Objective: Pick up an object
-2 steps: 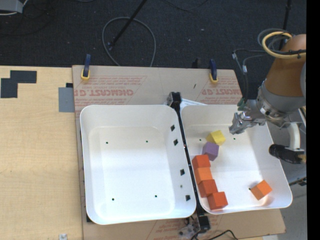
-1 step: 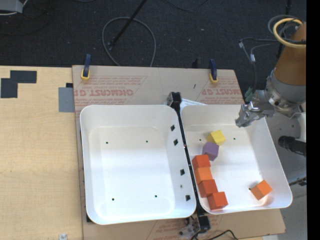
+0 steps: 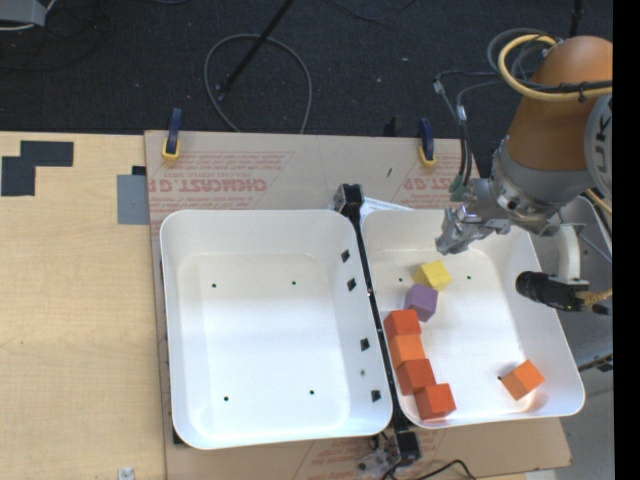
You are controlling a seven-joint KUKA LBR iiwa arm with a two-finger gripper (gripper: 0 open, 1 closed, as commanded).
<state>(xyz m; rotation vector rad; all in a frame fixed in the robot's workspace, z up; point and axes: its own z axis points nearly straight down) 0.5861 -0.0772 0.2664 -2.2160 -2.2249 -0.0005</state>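
Observation:
My gripper (image 3: pixel 452 240) hangs over the back of the right bin (image 3: pixel 560 348), pointing down. A yellow cube (image 3: pixel 435 274) lies just below and to the left of it in the view, apart from it. A purple block (image 3: pixel 422 301) sits next to the yellow cube. A row of orange and red blocks (image 3: pixel 415 362) runs along the bin's left wall. A single orange cube (image 3: pixel 522 379) rests near the bin's front right corner. Nothing shows between the fingers.
The left bin (image 3: pixel 175 298) stands beside the right one, and a black divider strip (image 3: pixel 362 298) runs between them. Both rest on a cardboard sheet (image 3: pixel 260 173) held by two clamps. Cables hang around the arm's wrist (image 3: pixel 555 118).

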